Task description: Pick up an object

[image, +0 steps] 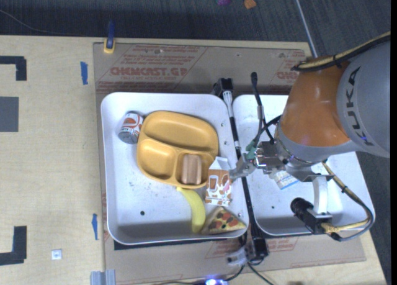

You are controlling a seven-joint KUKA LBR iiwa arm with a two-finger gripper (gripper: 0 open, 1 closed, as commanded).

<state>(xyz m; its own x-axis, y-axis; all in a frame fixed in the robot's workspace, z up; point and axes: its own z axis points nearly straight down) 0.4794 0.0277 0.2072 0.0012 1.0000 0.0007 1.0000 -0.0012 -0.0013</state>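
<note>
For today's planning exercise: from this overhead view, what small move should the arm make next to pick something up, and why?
Probably shift slightly left and lower: the end effector hovers at the bins' divider, right beside the small carton in the left bin.

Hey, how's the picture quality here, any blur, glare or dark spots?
Camera view: the left bin is evenly lit and sharp, with soft shadow under the yellow divided plate; the arm's orange band looks slightly soft; the gripper is small and hard to resolve.

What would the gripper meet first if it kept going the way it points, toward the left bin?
Probably the small white carton, just past the gripper inside the left bin. Its height above the bin is unclear, so it might pass over.
</note>
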